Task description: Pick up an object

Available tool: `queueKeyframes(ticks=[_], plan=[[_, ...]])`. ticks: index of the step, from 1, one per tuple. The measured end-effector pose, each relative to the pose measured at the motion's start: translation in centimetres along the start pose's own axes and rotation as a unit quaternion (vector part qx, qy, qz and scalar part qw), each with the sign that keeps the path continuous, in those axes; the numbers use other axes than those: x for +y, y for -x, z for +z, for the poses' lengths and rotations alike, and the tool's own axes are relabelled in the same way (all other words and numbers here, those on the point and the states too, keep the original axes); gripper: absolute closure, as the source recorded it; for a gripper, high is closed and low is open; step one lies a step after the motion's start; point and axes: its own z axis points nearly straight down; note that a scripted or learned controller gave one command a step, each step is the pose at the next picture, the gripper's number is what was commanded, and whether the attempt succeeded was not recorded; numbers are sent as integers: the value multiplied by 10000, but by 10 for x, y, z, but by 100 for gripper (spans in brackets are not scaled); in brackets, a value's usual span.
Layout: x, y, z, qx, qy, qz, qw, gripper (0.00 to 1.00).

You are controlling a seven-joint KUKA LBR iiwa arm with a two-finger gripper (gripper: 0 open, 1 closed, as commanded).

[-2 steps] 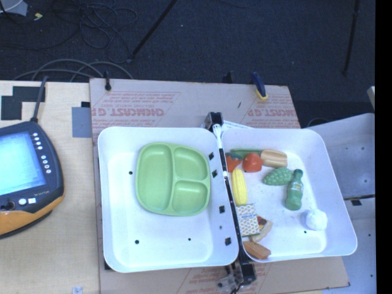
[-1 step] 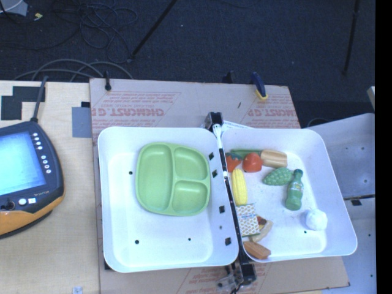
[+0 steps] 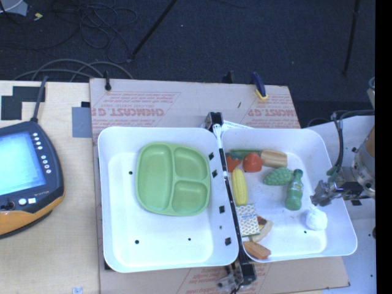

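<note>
I see two white bins on the bench: the left bin (image 3: 116, 237) has a green plate (image 3: 173, 178), the right bin (image 3: 334, 241) has toy food. The gripper (image 3: 324, 193) is over the right bin's right rim; I cannot tell its state. A green bottle (image 3: 294, 190) stands just left of it, and a white ball (image 3: 316, 219) lies below it. The corn (image 3: 239, 186) lies by the divider. A tablet (image 3: 24, 173) rests at far left.

I see two white bins (image 3: 122, 250). The left one holds a light green tray (image 3: 173, 178). In the right one: yellow corn (image 3: 239, 186), a red tomato (image 3: 252, 162), a green bottle (image 3: 294, 190), a white ball (image 3: 316, 219), a checkered packet (image 3: 247, 218) and an orange carrot (image 3: 258, 250).
</note>
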Motion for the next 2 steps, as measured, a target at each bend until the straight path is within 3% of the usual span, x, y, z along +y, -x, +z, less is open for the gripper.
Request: queueKeyframes(ticks=[1, 2], plan=[[2, -62, -153, -38, 169, -34, 9998, 100], [1, -131, -86, -21, 48, -30, 10000, 100]])
